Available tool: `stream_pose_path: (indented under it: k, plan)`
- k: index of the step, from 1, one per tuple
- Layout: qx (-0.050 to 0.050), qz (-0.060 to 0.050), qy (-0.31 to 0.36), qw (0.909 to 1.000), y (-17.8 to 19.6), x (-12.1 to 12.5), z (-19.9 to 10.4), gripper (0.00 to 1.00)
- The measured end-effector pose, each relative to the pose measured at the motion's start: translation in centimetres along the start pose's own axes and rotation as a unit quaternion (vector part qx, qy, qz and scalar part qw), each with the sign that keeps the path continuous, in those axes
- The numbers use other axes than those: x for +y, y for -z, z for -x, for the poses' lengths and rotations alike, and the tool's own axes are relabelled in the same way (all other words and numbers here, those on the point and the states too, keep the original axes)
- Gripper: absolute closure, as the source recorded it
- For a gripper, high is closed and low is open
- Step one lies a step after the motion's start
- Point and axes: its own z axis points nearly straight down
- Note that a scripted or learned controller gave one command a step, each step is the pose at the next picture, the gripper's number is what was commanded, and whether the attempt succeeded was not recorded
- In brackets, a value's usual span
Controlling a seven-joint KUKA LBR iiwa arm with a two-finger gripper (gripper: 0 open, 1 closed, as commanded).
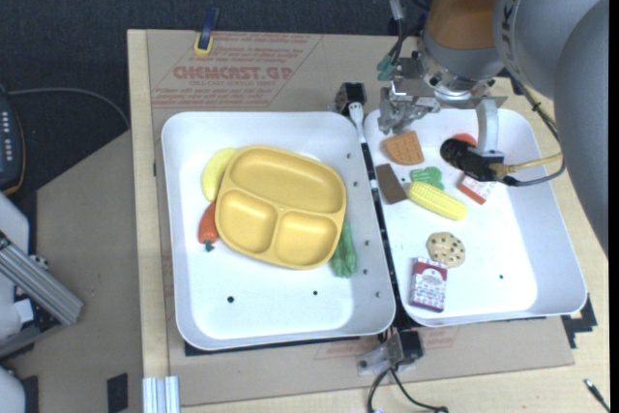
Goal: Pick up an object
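Leftmost, the left bin [184,295] held a yellow divided plate [280,206]. A yellow banana [217,171] and an orange carrot [208,225] peeked out at its left edge, and a green leafy toy [344,252] lay against its right. Across the divide, the right bin [542,285] carried a brown slab [390,183], a toy waffle [402,148], a red packet [428,286], a corn cob [437,200], a chocolate-chip cookie [446,250] and a small red-and-white piece [474,190]. The gripper [397,116] hung over that bin's far left corner, just beyond the waffle. Whether it was spread or closed could not be told.
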Motion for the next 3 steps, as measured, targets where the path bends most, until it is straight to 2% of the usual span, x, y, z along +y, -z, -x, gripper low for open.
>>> stream_pose_path:
  k: [1,2,3]
  plan:
    - [-0.001,0.001,-0.002,1.0,1.3,1.0,0.7,1.0]
    - [-0.001,-0.002,-0.002,1.0,0.4,0.5,0.4,1.0]
    - [0.0,-0.001,-0.003,1.0,2.1,-0.4,0.4,1.0]
